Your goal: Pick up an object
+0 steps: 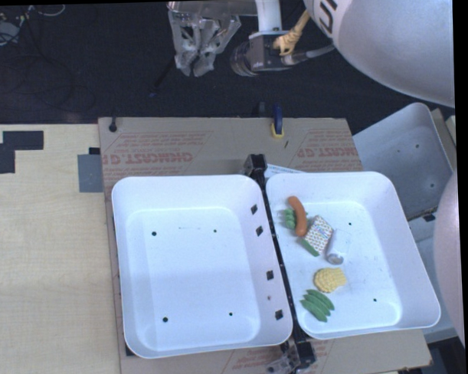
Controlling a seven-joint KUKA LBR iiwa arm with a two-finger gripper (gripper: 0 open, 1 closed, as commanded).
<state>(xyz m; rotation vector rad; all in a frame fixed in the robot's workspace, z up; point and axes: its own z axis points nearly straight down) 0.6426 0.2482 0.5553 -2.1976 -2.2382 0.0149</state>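
Observation:
Several small items lie along the left side of the right bin [391,292]: an orange carrot-like piece [297,214] with a green bit [287,219] beside it, a white checkered block [320,234], a small grey piece [334,257], a yellow corn-like piece [329,279] and a green pea pod [317,305]. My gripper [201,53] hangs high at the top of the view, above the dark floor behind the bench and far from both bins. Nothing shows beneath it.
The left bin [135,216] sits beside the right one, joined by a black divider [265,235]. Both rest on a brown board [187,149]. The big grey arm body [390,39] fills the upper right.

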